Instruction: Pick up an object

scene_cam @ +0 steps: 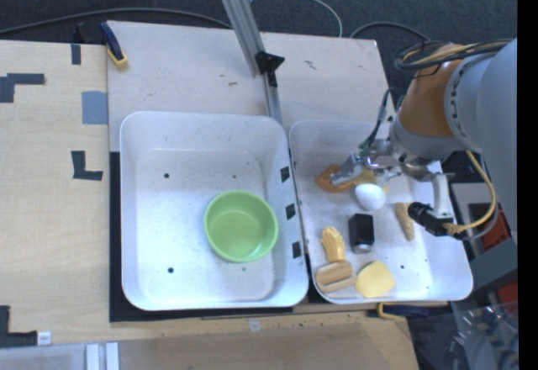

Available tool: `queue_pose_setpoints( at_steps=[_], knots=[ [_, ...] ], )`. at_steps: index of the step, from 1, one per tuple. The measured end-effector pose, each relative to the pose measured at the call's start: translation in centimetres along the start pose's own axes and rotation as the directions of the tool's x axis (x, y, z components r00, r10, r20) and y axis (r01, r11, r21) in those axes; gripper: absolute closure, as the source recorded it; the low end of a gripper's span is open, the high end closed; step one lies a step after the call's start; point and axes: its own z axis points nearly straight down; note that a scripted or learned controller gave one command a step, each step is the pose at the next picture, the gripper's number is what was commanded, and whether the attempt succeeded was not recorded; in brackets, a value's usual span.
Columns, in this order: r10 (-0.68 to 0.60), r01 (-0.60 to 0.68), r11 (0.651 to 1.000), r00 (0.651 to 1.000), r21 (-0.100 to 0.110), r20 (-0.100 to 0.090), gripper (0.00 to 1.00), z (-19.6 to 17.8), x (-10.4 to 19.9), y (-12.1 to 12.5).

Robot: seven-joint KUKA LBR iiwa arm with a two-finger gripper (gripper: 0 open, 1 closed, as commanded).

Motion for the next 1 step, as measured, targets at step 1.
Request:
queue_pose_setpoints(
  at_steps=[1],
  knots=[
    [-0.002, 0.002, 1.0, 1.0, -0.008, 0.001, 1.0, -1.17, 0.13, 0.23]
  ],
)
